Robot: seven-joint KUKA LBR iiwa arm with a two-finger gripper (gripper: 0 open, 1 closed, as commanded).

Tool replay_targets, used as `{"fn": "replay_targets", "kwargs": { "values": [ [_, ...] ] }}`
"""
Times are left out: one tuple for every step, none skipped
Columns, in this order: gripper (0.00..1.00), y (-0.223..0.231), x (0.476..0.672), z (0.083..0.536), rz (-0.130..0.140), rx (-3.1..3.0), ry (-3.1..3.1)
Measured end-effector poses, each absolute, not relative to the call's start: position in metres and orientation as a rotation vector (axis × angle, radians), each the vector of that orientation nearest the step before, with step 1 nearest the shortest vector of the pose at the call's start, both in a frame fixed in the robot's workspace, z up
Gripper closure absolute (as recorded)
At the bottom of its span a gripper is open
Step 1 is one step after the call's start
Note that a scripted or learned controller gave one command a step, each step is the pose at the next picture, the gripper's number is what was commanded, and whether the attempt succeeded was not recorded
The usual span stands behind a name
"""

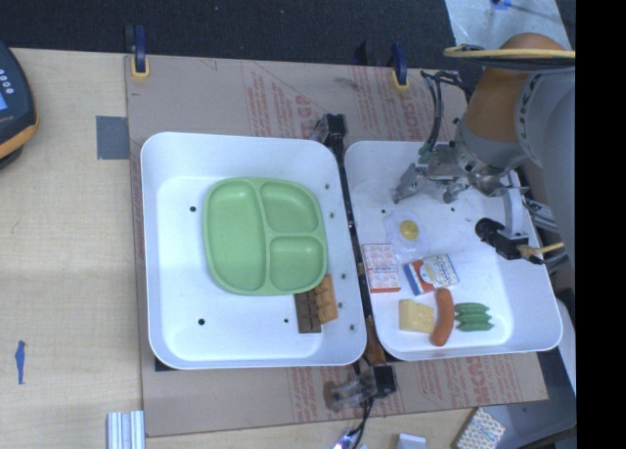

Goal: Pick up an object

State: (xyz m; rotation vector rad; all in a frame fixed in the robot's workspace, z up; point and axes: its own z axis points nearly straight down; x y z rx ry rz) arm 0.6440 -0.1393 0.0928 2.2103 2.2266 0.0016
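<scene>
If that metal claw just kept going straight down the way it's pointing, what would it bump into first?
Probably bare bin floor. The tool hangs over the upper part of the right shallow white bin, just above the small round white-and-yellow fried-egg toy. Depth is hard to judge from above, so it might clip that egg.

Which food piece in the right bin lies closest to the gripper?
The fried egg, white with a yellow yolk, just below the gripper. The sausage, cheese wedge and green beans lie along the bin's near edge.

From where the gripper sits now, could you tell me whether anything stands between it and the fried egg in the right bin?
Nothing visible does. The gripper is above the right bin's far end, and bare white floor separates it from the fried egg.
</scene>
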Motion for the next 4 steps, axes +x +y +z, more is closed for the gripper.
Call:
{"fn": "replay_targets", "kwargs": {
  "values": [
    [0.0,-0.101,0.617,0.091,-0.006,2.217,2.233],
    [0.0,-0.123,0.598,0.092,-0.008,2.221,2.228],
    [1.0,-0.123,0.6,0.103,-0.005,2.216,2.229],
    [0.0,-0.123,0.599,0.102,-0.008,2.217,2.23]
  ]
}}
